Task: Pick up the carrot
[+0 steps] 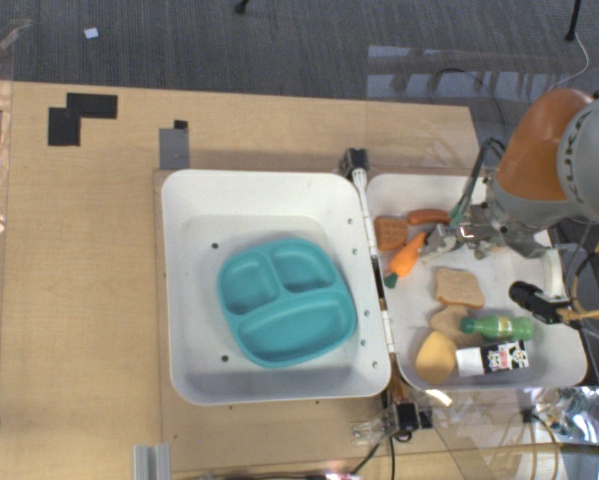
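Claw (441, 239) first: we found it low in the right bin (569, 368), at the upper left part, just right of the carrot (407, 257). We could not tell how it was set — the metal parts blurred into one another there. We saw nothing gripped in it.

We saw the carrot lying tilted on the bin floor, its orange body pointing up and right toward the claw, its green end down and left near the divider between the bins. Just beside it lay a sausage (428, 216) above and a brown cracker (390, 232) to the left.

Lower in the same bin we noted a toast slice (460, 288), a green bottle (497, 326), a yellow piece (434, 358) and a small black-and-white bottle (492, 359) — all well apart from the carrot.

We saw a teal tray (286, 301) with three compartments in the left bin (209, 198). Both bins sat on the bench (79, 298).
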{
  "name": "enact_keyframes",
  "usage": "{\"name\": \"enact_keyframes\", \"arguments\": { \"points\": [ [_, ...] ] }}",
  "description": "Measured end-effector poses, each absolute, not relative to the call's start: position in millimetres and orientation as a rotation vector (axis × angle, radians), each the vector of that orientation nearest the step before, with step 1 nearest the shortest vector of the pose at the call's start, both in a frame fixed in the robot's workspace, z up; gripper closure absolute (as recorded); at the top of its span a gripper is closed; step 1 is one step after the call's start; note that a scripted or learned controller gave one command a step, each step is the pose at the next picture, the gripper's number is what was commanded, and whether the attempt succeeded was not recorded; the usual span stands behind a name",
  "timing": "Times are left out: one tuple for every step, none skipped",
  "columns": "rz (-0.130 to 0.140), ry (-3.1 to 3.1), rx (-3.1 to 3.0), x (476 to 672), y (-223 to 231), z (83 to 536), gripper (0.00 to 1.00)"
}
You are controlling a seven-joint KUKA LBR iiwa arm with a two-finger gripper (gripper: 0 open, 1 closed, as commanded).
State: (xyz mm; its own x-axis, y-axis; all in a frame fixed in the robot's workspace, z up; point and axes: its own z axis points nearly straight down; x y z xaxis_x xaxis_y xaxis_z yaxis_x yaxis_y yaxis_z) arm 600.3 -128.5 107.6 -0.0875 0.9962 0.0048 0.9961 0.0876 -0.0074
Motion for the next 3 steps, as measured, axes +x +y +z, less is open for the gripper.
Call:
{"name": "enact_keyframes", "arguments": {
  "points": [
    [-0.005,-2.152,-2.314,602.4,-89,90,0.0],
    [-0.023,-2.185,-2.27,557.8,-22,191,0.0],
    [-0.002,-2.153,-2.29,531.9,-39,185,0.0]
  ]
}}
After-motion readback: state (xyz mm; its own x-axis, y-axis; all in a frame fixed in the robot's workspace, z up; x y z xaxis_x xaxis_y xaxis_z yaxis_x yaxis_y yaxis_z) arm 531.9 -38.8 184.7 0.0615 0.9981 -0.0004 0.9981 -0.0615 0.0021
